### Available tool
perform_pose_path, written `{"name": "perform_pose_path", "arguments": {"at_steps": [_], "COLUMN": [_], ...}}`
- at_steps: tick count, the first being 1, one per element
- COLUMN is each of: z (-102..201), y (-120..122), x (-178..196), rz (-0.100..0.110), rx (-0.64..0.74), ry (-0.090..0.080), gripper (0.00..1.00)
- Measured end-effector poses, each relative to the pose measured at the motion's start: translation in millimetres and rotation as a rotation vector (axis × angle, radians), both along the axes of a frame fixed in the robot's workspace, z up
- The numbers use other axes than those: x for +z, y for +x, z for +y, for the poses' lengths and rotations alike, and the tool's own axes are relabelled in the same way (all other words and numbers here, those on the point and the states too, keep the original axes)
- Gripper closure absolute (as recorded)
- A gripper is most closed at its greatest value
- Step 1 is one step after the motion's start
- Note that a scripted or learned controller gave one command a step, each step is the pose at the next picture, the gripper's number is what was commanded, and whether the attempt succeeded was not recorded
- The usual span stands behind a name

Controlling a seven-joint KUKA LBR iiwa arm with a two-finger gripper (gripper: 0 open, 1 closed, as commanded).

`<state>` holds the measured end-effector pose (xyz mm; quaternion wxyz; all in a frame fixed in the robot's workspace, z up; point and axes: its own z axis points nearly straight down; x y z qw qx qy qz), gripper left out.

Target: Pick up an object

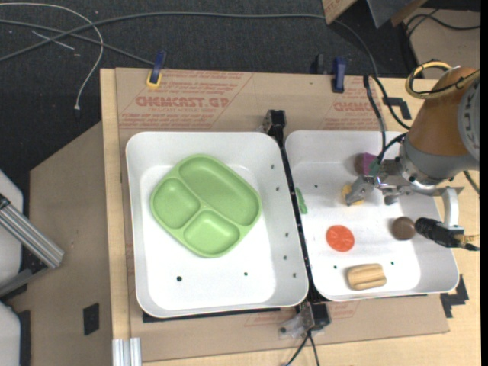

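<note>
Nearest the camera, at the front of the right bin [328,280], a tan bun-shaped block [366,276] is seen lying flat, with a small green strip [301,202] set against the bin's left wall further back. Just behind the block and a little to its left, a red disc [341,238] rests on the bin floor, apart from everything else. To the right of the disc, a brown ball [402,227] is found near the bin's right side, just beside a black fitting on the arm [441,120]. In the left bin [145,204], a green tray [205,204] with three compartments is laid at a slant, roughly in the middle. Further back in the right bin, the gripper [371,187] is held low over the floor, its fingers spread apart with nothing between them (a yellowish tip is seen on the left finger [354,194]). Just behind the gripper, a purple piece [367,161] is partly hidden by the wrist. Farthest back, two blue clamps [157,69] are fixed to the cardboard edge of the bench [114,227].
</note>
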<state>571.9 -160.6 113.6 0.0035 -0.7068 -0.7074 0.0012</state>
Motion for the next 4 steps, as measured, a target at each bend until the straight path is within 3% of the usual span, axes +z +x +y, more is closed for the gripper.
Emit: {"name": "perform_pose_path", "arguments": {"at_steps": [1, 2, 4], "z": [0.9, 0.6, 4.6], "y": [-0.6, 0.9, 13.7], "x": [-30.6, -17.3, 107.8], "rz": [-0.001, -0.007, -0.014], "rx": [-0.001, -0.001, 0.001], "ry": [-0.001, -0.002, -0.005], "gripper": [0.00, 1.00, 1.00]}}
